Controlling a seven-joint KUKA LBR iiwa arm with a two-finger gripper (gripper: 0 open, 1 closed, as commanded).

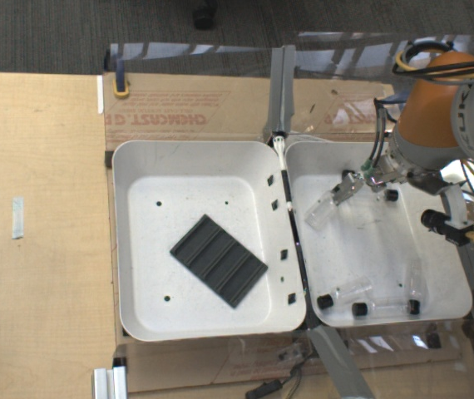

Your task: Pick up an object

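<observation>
A: Desk (29, 181)?
B: Tan, well off to the view's left of the end effector (345, 191).
A: Bins?
B: Right bin (387, 248) just under the end effector; left bin (137, 165) beside it, toward the view's left.
A: Arm (436, 115)?
B: Grey, orange-banded, behind the end effector at the view's right.
A: Pickable things?
B: Dark ribbed slab (219, 260) flat in the left bin, well apart, lower left. Clear black-capped tubes (357, 293) along the right bin's near wall, below.
A: Grip?
B: Cannot tell whether spread or pressed together.
</observation>
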